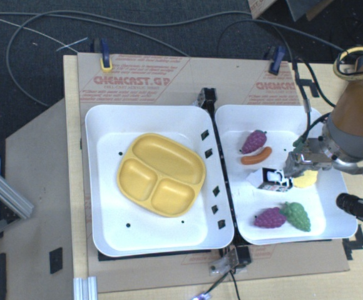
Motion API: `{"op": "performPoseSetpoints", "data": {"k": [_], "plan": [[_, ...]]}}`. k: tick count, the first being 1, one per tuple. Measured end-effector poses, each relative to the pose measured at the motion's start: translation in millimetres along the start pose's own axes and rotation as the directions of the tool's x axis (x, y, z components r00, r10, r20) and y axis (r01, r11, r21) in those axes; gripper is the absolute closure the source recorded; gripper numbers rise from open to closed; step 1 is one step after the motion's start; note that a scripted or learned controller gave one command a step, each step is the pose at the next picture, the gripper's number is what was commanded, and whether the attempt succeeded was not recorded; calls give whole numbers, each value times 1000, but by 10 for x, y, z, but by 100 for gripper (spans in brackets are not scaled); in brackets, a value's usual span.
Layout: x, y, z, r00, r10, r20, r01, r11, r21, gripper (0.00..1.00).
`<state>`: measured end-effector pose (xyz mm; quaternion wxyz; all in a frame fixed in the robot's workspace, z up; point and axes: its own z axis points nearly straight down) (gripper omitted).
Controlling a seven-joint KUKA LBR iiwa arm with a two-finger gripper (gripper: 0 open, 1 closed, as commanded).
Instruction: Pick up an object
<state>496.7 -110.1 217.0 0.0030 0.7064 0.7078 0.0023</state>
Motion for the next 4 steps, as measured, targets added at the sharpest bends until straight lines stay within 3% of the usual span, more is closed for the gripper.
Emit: {"op": "performPoseSetpoints", "data": {"k": [1,4], "plan": [[1,12,-172,1000,1,-1,-1,1000,4,100],[1706,139,-277,1000,-5,-3,5,1000,6,100]]}}
